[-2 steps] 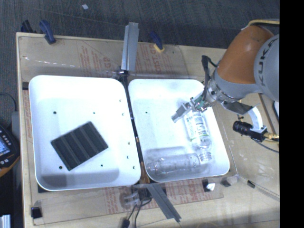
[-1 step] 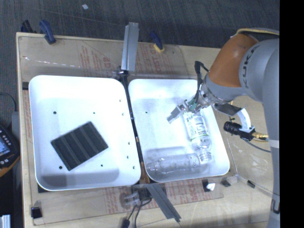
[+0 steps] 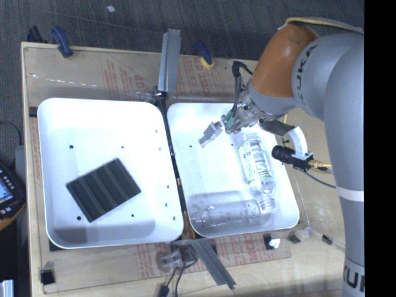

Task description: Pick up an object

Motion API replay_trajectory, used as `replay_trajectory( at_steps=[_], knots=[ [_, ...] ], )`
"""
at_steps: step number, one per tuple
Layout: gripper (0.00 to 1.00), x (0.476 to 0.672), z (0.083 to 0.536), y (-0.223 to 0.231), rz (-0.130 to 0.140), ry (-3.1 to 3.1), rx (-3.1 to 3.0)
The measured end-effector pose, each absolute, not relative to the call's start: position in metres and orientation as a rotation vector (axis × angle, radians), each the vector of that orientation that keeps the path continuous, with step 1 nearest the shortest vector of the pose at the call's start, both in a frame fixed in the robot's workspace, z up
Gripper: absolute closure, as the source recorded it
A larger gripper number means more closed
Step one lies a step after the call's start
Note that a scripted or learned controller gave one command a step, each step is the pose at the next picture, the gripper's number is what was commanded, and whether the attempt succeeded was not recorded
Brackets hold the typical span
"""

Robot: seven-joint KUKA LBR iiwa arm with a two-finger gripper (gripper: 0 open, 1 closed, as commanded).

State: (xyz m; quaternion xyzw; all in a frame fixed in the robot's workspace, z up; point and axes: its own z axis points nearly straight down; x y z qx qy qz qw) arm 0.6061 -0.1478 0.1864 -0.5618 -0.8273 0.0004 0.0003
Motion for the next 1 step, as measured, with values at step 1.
replay_trajectory(
  at_steps=[1],
  knots=[
    [0.0, 0.6008, 0.1715, -0.1827, 0.002, -2.296, -2.144]
  ],
)
